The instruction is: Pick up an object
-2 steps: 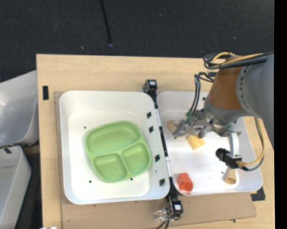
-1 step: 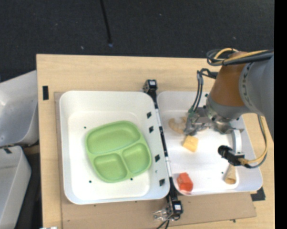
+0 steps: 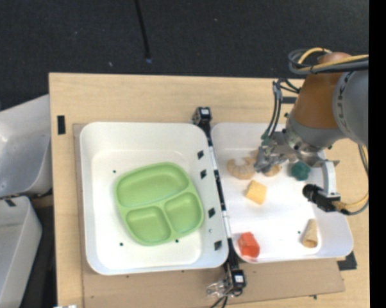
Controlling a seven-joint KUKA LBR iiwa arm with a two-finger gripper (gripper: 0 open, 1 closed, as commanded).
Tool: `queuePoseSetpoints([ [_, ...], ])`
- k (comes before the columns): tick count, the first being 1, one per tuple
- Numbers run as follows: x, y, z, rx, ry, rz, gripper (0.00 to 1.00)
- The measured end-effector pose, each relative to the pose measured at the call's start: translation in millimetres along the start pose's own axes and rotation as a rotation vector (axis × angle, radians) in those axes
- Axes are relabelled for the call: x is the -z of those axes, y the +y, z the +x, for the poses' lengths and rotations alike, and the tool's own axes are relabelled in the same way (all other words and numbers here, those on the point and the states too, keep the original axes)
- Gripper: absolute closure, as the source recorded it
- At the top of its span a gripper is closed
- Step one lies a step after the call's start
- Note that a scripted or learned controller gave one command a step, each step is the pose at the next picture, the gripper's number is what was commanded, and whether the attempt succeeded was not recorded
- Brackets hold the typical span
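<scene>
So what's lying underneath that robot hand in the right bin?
A tan piece pokes out left of the gripper, and a teal object sits to its right. Anything directly beneath it is covered.

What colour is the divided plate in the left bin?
The three-compartment plastic plate is light green, seen in the camera view.

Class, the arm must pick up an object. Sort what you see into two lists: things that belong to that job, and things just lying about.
Job: gripper; tan piece beside it; yellow block; teal object; red object; cone; right bin.

Lying about: green tray; left bin.
</scene>
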State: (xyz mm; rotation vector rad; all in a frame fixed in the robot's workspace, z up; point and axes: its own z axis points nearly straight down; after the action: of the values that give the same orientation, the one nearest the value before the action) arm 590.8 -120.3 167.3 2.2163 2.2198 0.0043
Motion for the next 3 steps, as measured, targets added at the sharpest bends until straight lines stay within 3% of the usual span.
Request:
queuePoseSetpoints([
  [1,38.4,1.1,-1.5,0.000,0.000,0.001,1.00],
  [3,56.5,-29.7,99.6,0.006,0.004,0.004,1.00],
])
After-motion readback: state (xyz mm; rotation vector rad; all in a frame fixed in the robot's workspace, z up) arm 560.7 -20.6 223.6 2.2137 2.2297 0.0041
